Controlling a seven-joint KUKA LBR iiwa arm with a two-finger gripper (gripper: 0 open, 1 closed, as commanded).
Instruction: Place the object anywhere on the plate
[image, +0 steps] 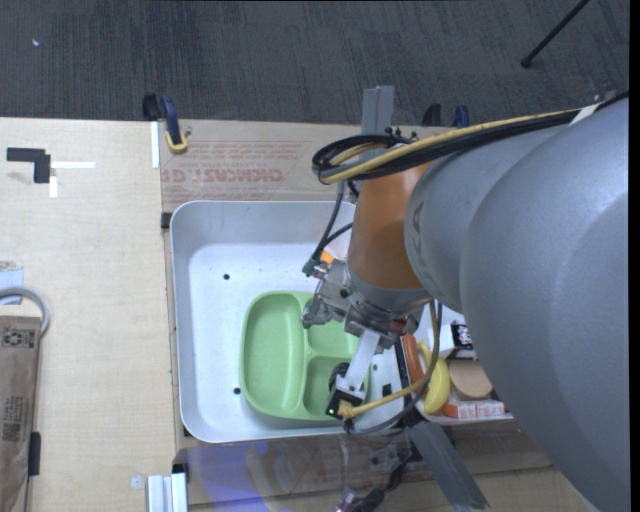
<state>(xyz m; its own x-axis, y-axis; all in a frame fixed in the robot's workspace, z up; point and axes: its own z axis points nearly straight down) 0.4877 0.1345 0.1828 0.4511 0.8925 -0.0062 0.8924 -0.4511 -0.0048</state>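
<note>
A big grey metal arm (520, 280) reached in from the right. It was round and smooth, with a shiny orange band (385, 230) near its end. The gripper (330, 318) hung over the right side of a soft green plastic plate (275, 350). The arm hid the jaws, so I could not tell if they were open or shut, or if they held a thing.

The plate had round corners and a low rim. Ridges split it into parts, with one long part on the left. It lay flat in the near right part of a shallow white plastic bin (210, 290). The bin had round corners and smooth walls, and a few small dark dots marked its floor.

Right of the plate, tucked close beside the arm, lay some small things. There was a curved yellow banana (437, 385), smooth and shiny. Just left of it lay a thin orange stick (410, 358). Just right of the banana sat a flat round tan thing (470, 380), and a red and white box (480, 410) lay on its near side. I could not tell which of these was the one meant for the plate.

The bin sat on a pale wooden surface (80, 300). A flat brown cardboard sheet with red letters (240, 160) lay at the far side of the bin. A brown paper bag (20, 380) lay at the left edge. Beyond the surface was a dark, rough carpet floor (200, 50).
</note>
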